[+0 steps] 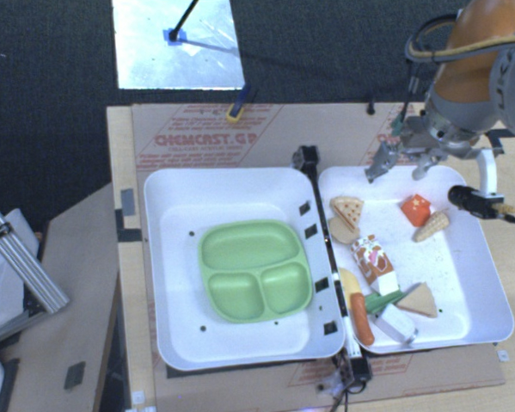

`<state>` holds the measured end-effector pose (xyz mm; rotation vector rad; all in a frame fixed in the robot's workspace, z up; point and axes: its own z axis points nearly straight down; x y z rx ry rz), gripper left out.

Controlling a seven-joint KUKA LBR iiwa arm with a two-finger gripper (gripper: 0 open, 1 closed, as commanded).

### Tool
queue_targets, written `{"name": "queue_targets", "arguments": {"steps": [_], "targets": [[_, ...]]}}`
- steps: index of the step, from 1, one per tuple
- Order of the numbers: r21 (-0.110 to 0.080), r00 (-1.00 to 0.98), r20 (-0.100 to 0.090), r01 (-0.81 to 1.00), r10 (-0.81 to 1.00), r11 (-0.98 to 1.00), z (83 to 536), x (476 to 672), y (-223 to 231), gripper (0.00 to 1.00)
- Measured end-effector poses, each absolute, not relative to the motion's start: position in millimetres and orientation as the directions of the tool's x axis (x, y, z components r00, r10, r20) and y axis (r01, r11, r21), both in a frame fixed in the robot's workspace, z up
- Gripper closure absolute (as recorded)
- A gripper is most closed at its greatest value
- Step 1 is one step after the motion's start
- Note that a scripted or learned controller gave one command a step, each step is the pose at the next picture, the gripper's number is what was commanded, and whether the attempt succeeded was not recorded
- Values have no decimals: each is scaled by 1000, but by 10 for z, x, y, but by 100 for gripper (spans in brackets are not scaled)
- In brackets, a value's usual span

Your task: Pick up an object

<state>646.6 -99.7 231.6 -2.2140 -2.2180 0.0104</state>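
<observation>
Nearest the desk's front edge, the left bin carries a green divided tray at its middle. Along the front-left of the right bin lie a carrot, a white block and a tan wedge. Behind them sit a red-and-white carton and a waffle slice. Farther right lie a red cube and a tan cone. Over the bin's back edge hangs the tool, fingers spread, pinching nothing; the red cube lies just in front of it, apart.
</observation>
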Motion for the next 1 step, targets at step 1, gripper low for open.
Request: {"name": "queue_targets", "arguments": {"steps": [1], "targets": [[2,-3,0,1000,1000,3,2389,6489,-996,0]]}}
